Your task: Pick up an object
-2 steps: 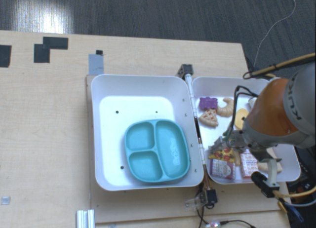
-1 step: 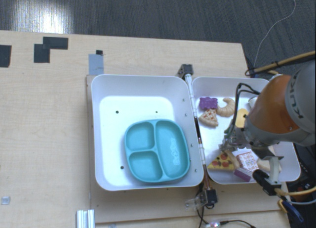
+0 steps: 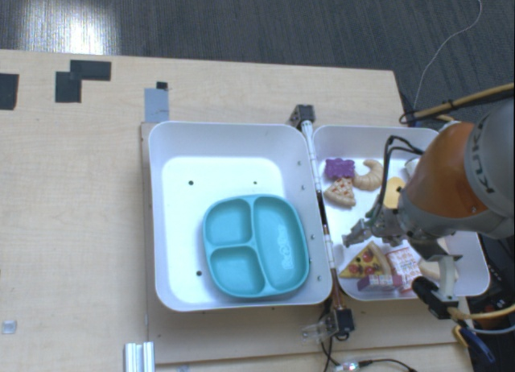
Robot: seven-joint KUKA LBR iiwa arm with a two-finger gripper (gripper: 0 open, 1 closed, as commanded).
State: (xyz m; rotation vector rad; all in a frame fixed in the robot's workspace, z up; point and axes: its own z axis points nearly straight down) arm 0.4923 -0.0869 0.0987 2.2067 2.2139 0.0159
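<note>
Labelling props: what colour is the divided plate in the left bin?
Light blue plate, plain, no pattern. Best seen in the camera view.

no lettering, label or number anywhere on the bench or bins is legible.

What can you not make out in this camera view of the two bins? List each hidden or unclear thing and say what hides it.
- Pincer: the arm's orange band and wrist cover most of it, so its state is unclear.
- Right bin: its right side lies under the arm.
- Yellow item: partly behind the wrist, kind unclear.
- Red and white packet: print too small to read.
</note>
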